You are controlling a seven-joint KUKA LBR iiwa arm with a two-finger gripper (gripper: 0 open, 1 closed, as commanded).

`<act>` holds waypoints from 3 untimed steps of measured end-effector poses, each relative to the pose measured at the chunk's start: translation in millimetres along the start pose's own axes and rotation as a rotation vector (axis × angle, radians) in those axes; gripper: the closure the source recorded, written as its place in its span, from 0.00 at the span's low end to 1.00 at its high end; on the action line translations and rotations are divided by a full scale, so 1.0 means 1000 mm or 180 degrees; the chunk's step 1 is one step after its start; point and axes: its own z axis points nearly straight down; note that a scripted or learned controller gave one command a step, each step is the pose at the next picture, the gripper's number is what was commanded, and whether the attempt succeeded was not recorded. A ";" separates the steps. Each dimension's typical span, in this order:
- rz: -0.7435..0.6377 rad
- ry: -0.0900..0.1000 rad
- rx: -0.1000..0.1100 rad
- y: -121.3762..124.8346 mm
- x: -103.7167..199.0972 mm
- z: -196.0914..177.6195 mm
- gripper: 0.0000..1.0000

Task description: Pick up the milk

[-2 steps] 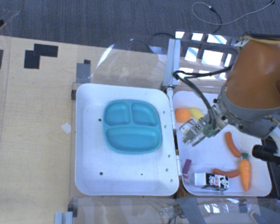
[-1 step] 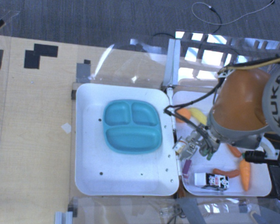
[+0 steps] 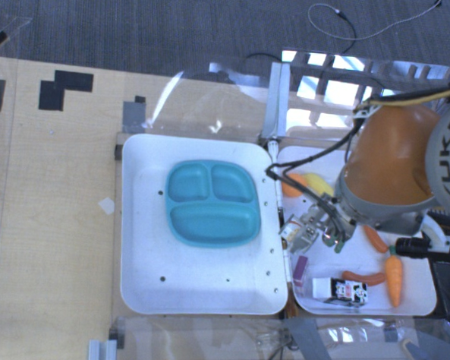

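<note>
Camera view from above: the grey arm (image 3: 397, 159) reaches from the right over the right bin (image 3: 422, 305); its gripper (image 3: 309, 232) hangs near that bin's left wall, finger spread unclear; the milk (image 3: 340, 290) lies on its side at the front, below the gripper, untouched; a carrot (image 3: 393, 278) lies just right; the left bin (image 3: 142, 224) holds a blue divided plate (image 3: 212, 203).

Single fixed camera overhead, slanted down, both bins (image 3: 202, 303) in frame.
</note>
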 end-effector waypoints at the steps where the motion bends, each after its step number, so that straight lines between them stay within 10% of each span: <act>1: 0.0179 0.0023 0.0016 0.071 0.061 0.026 1.00; 2: 0.0027 0.0008 0.0007 0.031 0.034 -0.080 1.00; 3: 0.0162 0.0015 0.0015 0.023 0.008 -0.030 1.00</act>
